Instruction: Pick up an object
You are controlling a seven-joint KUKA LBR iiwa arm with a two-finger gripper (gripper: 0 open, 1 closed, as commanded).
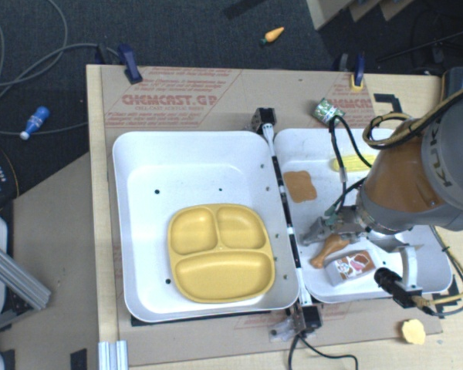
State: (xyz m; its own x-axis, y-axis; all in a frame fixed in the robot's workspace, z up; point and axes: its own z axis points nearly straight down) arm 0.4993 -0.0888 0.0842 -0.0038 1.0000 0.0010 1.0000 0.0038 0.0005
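While the arm (417, 179) leans in over the right bin (312, 141), the gripper (329, 227) sits low among the things at that bin's near-left part, so the step in hand looks like the reach-and-close on a chosen object. Its fingers are small and dark against the clutter, and I cannot tell whether they stand apart or together, nor whether anything sits between them.

Just beside the gripper lies an orange-brown piece (330, 248), touching or nearly touching a small printed packet (350, 266). A flat brown square (299, 186) rests further back, near the wall shared with the left bin (139, 206), and a yellow item (351, 163) shows behind the arm's cable.

Next, the move probably calls for a firm close on the orange-brown piece and a straight lift, since the shared wall is close on one side and the packet crowds the other. Open room lies upward and toward the bin's back; the left bin holds a yellow divided tray (218, 253), well apart.
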